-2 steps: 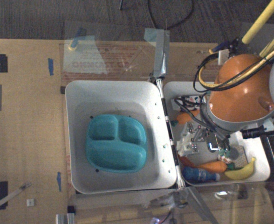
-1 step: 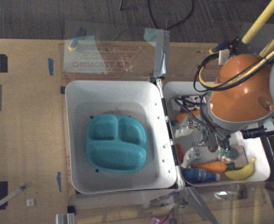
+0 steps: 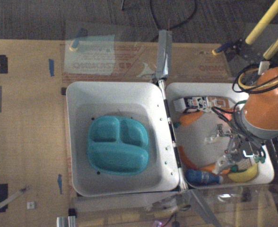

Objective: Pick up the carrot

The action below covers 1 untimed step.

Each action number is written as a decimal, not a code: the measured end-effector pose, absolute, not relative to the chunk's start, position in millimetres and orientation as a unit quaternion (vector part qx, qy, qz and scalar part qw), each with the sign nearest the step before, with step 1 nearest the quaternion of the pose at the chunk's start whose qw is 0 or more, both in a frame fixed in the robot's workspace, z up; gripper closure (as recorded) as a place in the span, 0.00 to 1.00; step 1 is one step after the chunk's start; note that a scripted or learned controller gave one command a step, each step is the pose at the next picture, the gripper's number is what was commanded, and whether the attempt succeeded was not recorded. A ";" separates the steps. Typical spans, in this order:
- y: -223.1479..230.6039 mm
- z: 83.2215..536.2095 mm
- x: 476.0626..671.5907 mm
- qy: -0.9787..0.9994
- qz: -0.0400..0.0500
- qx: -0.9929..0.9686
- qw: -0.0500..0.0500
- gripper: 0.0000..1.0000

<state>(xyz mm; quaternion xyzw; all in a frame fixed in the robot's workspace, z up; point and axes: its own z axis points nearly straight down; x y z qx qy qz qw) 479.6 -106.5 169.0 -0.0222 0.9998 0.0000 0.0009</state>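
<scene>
The carrot (image 3: 192,118) is an orange tapered piece lying in the right bin (image 3: 269,174), near its left wall and just below a printed packet (image 3: 200,102). My gripper (image 3: 221,148) hangs over the middle of the same bin, to the right of and nearer than the carrot, and apart from it. Its metal fingers (image 3: 217,133) are spread open with bare bin floor between them. The orange wrist band and grey arm cover the bin's right side.
A long curved orange item (image 3: 190,160), a blue bottle (image 3: 203,177) and a yellow banana (image 3: 245,174) line the right bin's near edge. The left bin (image 3: 77,108) holds a teal divided plate (image 3: 117,144). A metal divider (image 3: 169,126) separates the bins.
</scene>
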 end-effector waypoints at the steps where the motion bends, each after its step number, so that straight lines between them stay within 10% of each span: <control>1: -132.2 149.1 568.7 1.000 0.001 0.012 0.004 0.00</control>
